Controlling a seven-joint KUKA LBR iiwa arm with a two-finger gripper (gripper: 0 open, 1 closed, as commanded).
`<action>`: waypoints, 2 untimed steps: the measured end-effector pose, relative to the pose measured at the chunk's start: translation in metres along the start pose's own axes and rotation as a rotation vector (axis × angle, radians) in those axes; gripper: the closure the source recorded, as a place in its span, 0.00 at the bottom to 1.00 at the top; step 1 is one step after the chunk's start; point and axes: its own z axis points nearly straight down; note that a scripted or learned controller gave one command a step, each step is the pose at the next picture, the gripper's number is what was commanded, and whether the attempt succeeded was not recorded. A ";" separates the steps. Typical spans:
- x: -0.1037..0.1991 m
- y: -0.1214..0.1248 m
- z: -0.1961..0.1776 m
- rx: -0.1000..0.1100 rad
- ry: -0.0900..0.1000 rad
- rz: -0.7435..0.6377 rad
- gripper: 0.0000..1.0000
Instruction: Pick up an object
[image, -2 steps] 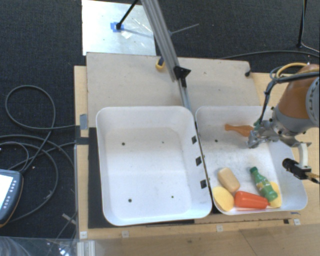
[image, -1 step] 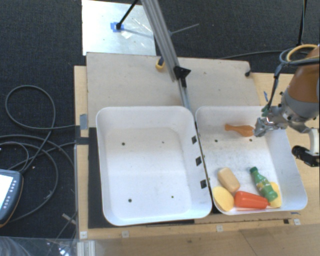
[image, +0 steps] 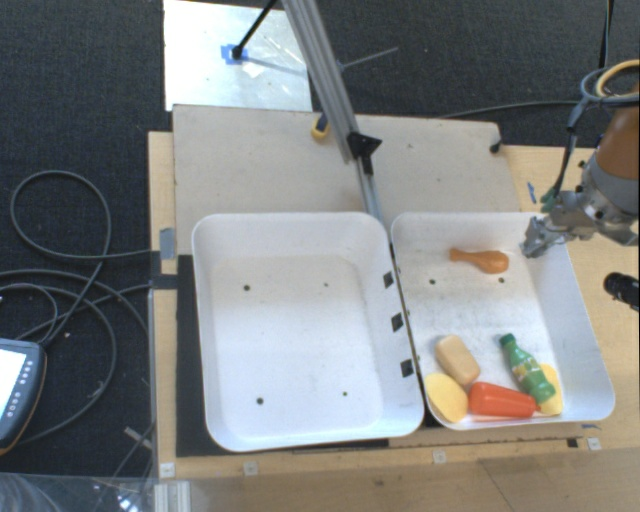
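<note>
My gripper (image: 537, 240) hangs over the far right rim of the right bin (image: 590, 330); I cannot tell how wide it stands, and I see nothing in it. The drumstick (image: 481, 260) lies just beside it at about eight o'clock, apart. Near the front wall sit a bottle (image: 527, 371), carrot (image: 499, 400) and bread (image: 457, 358).
</note>
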 end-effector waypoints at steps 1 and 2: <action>0.047 0.016 0.001 0.003 0.003 -0.004 1.00; 0.101 0.031 0.004 0.004 0.004 -0.005 1.00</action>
